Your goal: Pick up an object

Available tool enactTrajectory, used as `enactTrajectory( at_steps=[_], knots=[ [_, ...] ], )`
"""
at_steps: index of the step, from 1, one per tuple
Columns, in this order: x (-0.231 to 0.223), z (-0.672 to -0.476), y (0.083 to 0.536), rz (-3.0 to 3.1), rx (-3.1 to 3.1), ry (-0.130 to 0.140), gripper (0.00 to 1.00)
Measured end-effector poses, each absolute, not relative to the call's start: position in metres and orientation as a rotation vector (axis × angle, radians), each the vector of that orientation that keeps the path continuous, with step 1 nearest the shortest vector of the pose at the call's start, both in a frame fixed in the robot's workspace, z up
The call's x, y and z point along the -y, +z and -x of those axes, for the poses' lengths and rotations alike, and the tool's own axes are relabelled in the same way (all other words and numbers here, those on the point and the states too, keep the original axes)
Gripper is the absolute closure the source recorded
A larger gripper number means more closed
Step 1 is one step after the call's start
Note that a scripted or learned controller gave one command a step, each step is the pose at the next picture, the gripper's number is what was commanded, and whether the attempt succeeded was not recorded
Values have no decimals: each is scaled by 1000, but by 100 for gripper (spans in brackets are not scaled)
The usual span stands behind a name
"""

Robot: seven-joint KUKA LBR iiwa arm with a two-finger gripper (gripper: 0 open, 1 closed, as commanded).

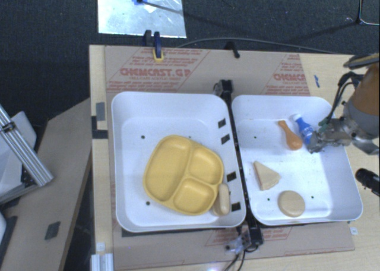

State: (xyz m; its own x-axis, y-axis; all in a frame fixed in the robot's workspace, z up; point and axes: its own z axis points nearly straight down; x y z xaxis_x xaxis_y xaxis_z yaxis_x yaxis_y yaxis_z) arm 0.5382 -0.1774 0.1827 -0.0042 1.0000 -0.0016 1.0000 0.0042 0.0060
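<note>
The right bin (320,213) holds an orange spoon-like piece (290,135), a blue and white object (302,128), a tan wedge (265,175) and a round beige disc (291,203). My gripper (319,142) hangs over the right bin's right side, just right of the blue object and close to it. In the left bin (133,163) lies a yellow divided tray (183,174) with a small beige piece (222,199) at its lower right edge.
A black divider (236,151) with clips runs between the two bins. The bins rest on a cardboard sheet (178,68). An aluminium rail (21,148) sits at the far left. A shiny plate (141,1) lies on the floor beyond the bench.
</note>
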Motion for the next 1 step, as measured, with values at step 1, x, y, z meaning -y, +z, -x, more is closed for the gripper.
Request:
enactTrajectory(
  at_steps=[1],
  knots=[
    [178,-540,233,-2212,-2221,6,100]
  ],
)
